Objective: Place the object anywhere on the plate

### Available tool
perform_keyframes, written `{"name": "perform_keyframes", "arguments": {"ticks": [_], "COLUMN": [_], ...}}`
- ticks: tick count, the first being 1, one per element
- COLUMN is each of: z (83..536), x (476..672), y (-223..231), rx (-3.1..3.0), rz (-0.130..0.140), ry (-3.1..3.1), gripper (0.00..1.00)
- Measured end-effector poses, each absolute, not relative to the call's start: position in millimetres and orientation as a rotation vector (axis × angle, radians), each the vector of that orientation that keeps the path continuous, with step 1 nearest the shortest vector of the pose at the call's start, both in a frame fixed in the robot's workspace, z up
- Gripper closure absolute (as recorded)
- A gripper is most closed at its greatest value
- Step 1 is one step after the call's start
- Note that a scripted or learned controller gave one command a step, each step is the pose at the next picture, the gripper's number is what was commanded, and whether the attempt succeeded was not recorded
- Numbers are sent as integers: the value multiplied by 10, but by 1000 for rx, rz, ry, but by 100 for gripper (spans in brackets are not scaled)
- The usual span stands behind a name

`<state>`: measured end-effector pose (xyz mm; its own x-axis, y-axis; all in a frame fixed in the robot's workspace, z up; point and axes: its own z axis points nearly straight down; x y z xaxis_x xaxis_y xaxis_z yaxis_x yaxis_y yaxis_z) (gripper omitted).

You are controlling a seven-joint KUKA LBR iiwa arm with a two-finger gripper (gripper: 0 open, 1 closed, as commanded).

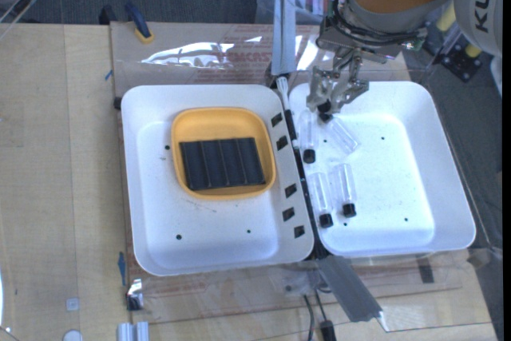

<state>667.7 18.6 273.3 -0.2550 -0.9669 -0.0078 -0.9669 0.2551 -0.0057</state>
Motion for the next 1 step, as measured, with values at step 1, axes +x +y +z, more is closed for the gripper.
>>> {"name": "perform_keyframes", "arguments": {"ticks": [1], "z": [2450], "x": [6668], "y": [589], "rx": [-2169], "rz": [6], "ry": [2267], "gripper": [100]}}
